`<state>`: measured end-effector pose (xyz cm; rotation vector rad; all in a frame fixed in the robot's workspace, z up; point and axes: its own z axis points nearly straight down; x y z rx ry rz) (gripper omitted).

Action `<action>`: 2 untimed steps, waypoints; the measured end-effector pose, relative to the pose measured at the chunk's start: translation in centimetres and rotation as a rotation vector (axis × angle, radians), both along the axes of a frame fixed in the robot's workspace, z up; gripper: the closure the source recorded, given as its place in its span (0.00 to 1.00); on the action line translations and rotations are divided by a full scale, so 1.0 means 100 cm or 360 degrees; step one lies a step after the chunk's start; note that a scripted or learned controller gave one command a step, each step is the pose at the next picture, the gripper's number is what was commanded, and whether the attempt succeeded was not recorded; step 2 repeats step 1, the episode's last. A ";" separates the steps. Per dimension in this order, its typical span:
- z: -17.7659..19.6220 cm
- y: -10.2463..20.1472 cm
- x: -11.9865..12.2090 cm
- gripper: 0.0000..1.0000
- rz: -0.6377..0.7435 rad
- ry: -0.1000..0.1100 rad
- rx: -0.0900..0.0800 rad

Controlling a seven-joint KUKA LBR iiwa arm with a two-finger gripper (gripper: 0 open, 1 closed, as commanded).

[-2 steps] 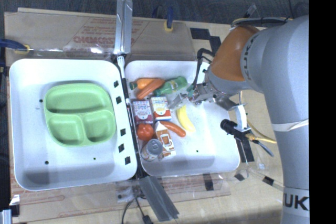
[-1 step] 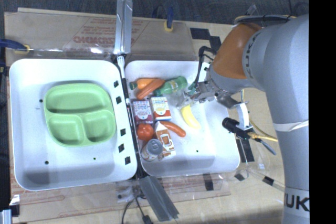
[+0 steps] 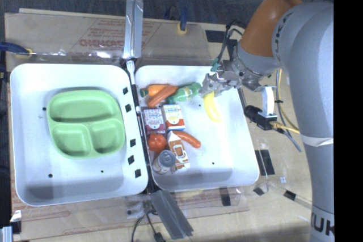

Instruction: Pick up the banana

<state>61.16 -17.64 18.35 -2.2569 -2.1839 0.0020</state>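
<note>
A yellow banana lies in the right bin, toward its upper right part. My gripper hangs directly over the banana's upper end, reaching in from the right. The banana's top end is right below the fingertips, and I cannot tell whether they touch it.
The left bin holds a green divided tray. Along the right bin's left side lie a carrot, a green bottle, two small cartons, a tomato, a can and another carrot. A metal bar stands between the bins.
</note>
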 end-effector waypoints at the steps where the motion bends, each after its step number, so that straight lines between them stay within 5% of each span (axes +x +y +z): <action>1: 0.010 0.001 0.000 1.00 0.0010 0.0003 0.0000; 2: 0.010 0.001 0.000 1.00 0.0010 0.0003 0.0000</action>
